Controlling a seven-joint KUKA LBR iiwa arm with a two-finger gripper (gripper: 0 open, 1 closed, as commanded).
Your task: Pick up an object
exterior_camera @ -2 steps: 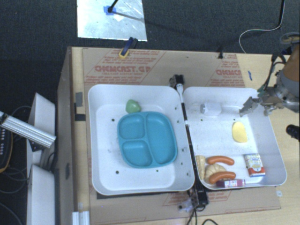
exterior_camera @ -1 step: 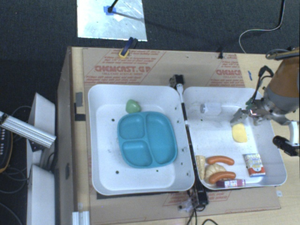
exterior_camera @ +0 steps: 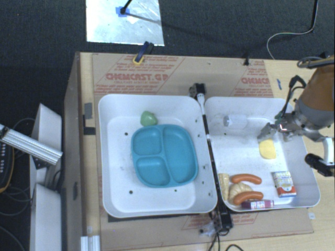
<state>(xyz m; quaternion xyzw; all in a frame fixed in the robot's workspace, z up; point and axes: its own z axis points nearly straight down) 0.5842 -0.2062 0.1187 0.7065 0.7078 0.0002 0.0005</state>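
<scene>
The right bin (exterior_camera: 306, 156) holds a yellow lemon-like piece (exterior_camera: 268, 149), two sausages (exterior_camera: 246, 179) (exterior_camera: 247, 196), a pale corn-like piece (exterior_camera: 224, 183), a small red and white box (exterior_camera: 283, 183), a thin purple and white bar (exterior_camera: 257, 204) and a clear plastic bottle (exterior_camera: 235, 121) lying on its side. My gripper (exterior_camera: 271, 132) hangs low over the right bin, just above and slightly behind the yellow piece. The arm's orange band (exterior_camera: 318, 90) sits at the right edge of the camera view.
The left bin (exterior_camera: 115, 140) holds a blue divided plate (exterior_camera: 164, 155) and a small green piece (exterior_camera: 148, 118) behind it. A ridge (exterior_camera: 207, 140) separates the bins. Cardboard (exterior_camera: 157, 75) covers the bench behind them. Cables (exterior_camera: 293, 33) run at the back right.
</scene>
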